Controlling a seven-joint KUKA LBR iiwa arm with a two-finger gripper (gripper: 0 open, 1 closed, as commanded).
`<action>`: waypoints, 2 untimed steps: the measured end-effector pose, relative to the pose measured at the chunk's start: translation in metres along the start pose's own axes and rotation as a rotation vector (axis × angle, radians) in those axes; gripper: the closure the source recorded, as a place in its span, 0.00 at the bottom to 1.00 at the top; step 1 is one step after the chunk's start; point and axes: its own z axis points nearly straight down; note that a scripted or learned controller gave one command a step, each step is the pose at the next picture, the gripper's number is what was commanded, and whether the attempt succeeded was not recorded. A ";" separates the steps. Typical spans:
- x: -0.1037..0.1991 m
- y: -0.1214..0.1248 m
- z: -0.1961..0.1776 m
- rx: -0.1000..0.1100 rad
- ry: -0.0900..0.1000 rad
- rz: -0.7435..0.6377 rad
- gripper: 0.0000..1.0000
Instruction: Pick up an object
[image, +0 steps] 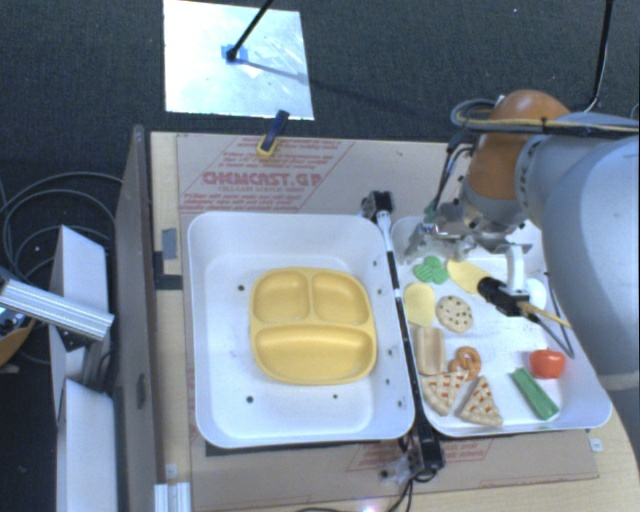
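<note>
My gripper (440, 238) hangs over the far end of the right bin (590, 400), reaching in from the right under the orange wrist band. Just below it lie a green leafy piece (432, 268) and a yellow piece (466, 275). Nearer the front are a pale yellow chip (420, 303), a spotted cookie (454, 313), a bread stick (430, 350), a pretzel (466, 360), a waffle (443, 390), a pizza slice (481, 401), a red tomato (547, 363) and a green stick (535, 393). Nothing shows in the gripper.
The left bin (215, 330) holds a yellow divided plate (312, 325). The bins meet along a ridge (395, 310). The grey arm covers the right bin's far right corner. Cardboard lies under both bins.
</note>
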 end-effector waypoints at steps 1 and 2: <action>-0.017 -0.172 0.000 0.018 0.003 0.014 0.00; -0.104 -0.086 -0.063 -0.006 -0.008 0.009 0.00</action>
